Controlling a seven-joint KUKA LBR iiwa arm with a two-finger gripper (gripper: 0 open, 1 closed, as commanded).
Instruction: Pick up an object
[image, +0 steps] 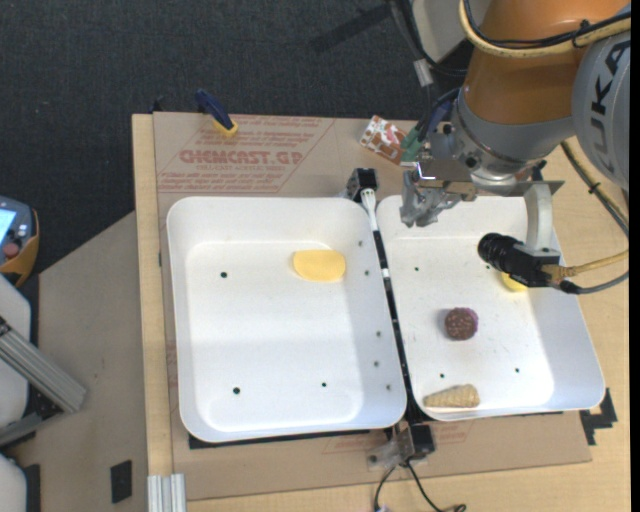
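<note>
My gripper (424, 210) hangs over the far left corner of the right bin (570, 350), with nothing visible between its fingers. A dark red round object (460, 323) lies in the middle of that bin. A tan cone-shaped object (451, 398) rests near the bin's front edge. A small yellow object (514, 283) is partly hidden behind a black part of the arm. In the left bin (200, 330) a flat yellow oval piece (319, 265) lies toward the far right.
A black cylinder (512, 260) with a cable juts from the arm above the right bin. A red and white packet (382, 138) lies on the cardboard behind the bins. A blue and yellow clamp (216, 112) holds the cardboard's far edge.
</note>
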